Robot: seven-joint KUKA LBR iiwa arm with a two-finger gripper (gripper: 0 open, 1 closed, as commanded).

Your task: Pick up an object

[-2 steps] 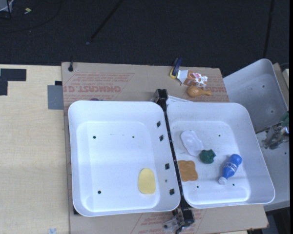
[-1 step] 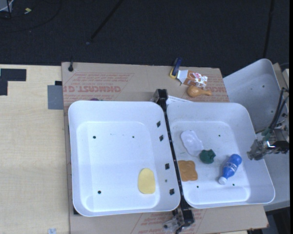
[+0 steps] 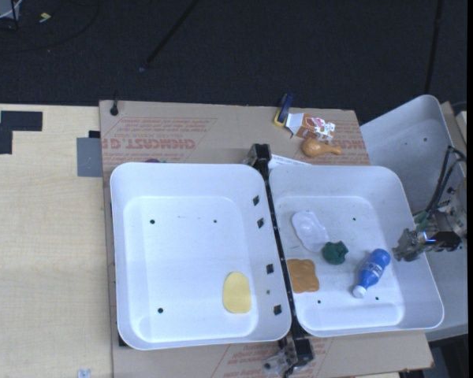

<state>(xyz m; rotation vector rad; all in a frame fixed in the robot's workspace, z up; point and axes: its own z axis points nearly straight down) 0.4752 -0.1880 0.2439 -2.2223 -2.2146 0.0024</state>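
Basically nothing's picked yet. Gripper (image 3: pixel 414 245) sits at the right rim of the right bin (image 3: pixel 394 187), low and near the wall; can't tell its state, it's too small and cluttered w/ cables to read, and nothing shows held in it. Closest candidate is the blue bottle (image 3: pixel 371 271), lying tilted just left of and a bit below the gripper, white cap end pointing away from it, toward the bin's front. Further left of that is a dark green object (image 3: pixel 335 251), then a clear crumpled plastic piece (image 3: pixel 310 228) beyond it, and a flat brown pad (image 3: pixel 303 275) by the divider, well apart from the gripper. Yellow oval (image 3: pixel 237 292) lies in the left bin (image 3: pixel 134 211), farthest off. An orange toy (image 3: pixel 319 147) and a small packet (image 3: pixel 318 125) sit outside the bins on the cardboard behind, not really in play. So as I read it: approach stage at most, grasp + lift both left to do. Bottle looks like the likeliest target, tho round and may roll.
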